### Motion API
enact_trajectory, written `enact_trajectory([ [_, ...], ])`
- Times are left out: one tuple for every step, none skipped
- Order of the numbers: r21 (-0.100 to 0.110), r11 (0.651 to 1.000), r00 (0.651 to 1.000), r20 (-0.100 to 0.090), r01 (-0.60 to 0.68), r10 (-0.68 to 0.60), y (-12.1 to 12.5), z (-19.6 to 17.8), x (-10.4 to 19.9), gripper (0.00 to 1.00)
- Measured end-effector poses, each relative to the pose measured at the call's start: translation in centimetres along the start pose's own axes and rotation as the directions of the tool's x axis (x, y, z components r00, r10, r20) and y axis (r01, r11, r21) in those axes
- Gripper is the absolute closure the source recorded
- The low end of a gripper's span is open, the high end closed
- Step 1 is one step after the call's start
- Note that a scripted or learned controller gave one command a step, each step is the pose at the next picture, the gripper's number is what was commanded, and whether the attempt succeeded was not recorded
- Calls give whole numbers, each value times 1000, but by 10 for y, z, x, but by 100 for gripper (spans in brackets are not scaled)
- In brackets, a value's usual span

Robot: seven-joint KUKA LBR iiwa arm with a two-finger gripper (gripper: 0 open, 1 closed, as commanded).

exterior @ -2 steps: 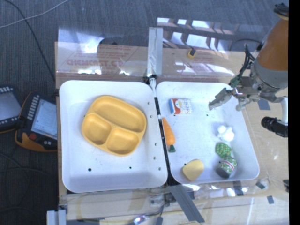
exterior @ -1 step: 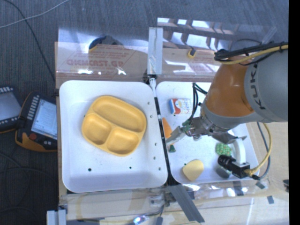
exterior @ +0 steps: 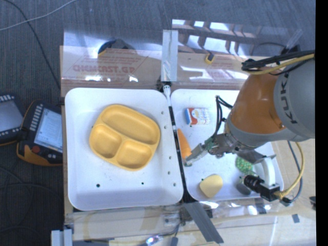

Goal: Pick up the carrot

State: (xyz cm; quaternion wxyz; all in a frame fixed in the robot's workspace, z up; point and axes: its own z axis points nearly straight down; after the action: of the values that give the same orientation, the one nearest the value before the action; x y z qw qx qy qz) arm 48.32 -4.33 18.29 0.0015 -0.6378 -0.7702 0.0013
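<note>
Lying on the floor of the right-hand bin (exterior: 228, 192), the carrot (exterior: 183, 143) is resting along that bin's left wall, beside the divider between the two bins and about halfway down it. You are seeing it as a slim orange piece, running lengthwise with the wall.

Item, gripper (exterior: 189, 159): it is hanging low just beside the carrot's lower end, reaching in from the right on the arm (exterior: 259, 114). You cannot tell whether it is touching the carrot, nor whether it is standing wide or narrow; the slant is hiding that.

Item, carton (exterior: 197, 116): small, white with red and blue print, it is lying near the carrot's upper end, apart from it.

Item, lump (exterior: 211, 185): pale yellow, it is sitting near the bin's front wall, below the gripper.

Item, green thing (exterior: 245, 164): it is showing partly from under the arm.

Item, tray (exterior: 124, 136): yellow, with three compartments, it is lying in the middle of the left-hand bin (exterior: 87, 184), well apart from the carrot.

Item, pendant (exterior: 42, 133): it is lying on the floor left of the bench.
</note>
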Motion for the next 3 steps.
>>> enact_trajectory([
  [-1,996,996,1,88,-88,8,0,39,0],
  [-1,999,999,1,-53,53,-6,0,-32,0],
  [-7,975,975,0,-223,223,-9,90,-60,0],
])
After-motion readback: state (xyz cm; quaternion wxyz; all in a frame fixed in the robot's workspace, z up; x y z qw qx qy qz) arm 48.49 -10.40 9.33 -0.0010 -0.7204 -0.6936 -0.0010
